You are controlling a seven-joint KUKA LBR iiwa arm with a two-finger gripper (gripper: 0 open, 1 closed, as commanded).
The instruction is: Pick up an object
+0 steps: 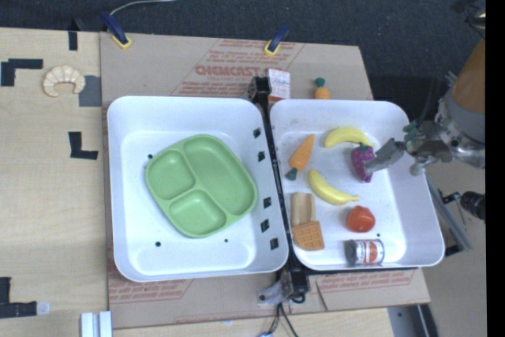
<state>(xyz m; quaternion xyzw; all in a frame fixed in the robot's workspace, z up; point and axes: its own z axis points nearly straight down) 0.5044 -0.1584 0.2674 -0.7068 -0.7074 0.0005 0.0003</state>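
Observation:
The right bin (418, 209) holds several toy foods: a carrot (301, 152), a banana (347, 136) at the back, a second banana (331, 188) in the middle, purple grapes (362, 162), a red tomato (360, 219), a small can (364, 252), a waffle (308, 235) and a bread slice (301, 207). My gripper (392, 152) reaches in from the right over this bin, and its tip sits right beside the grapes on their right side. Nothing visibly hangs from it.
The left bin (126, 122) holds a green divided plate (201, 184). Behind the bins on the cardboard stand a small carton (277, 83) and a small orange toy (319, 89). A croissant (63, 80) lies far left on the bench.

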